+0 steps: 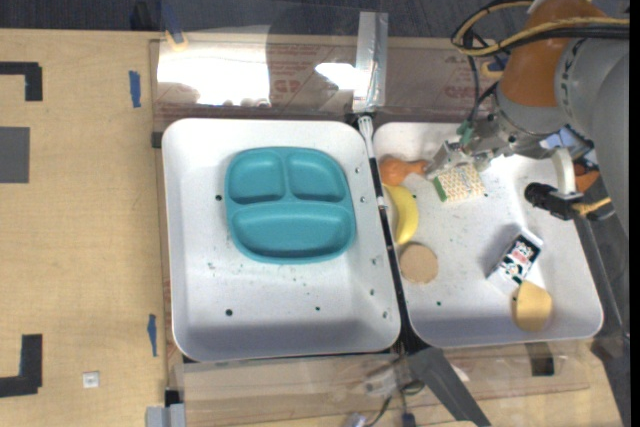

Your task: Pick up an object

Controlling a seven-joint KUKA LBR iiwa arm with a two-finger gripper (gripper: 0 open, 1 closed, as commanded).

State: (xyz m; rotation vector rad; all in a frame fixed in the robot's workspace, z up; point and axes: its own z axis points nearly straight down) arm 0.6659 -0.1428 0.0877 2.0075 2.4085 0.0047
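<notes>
Objects in right bin (570, 315): banana (404, 213), orange item (396, 171), tan disc (419, 264), small carton (517, 256); gripper (452, 165) hangs over a beige mesh pad (460, 183), grip state unreadable; left bin (185, 215) holds 1 teal tray (290, 205).

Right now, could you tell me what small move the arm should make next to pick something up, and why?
Probably a short descent straight down. The end effector hangs over the back of the right bin, directly above a small mesh-patterned pad, with an orange object and a banana to its left. Nothing appears lifted yet.
</notes>
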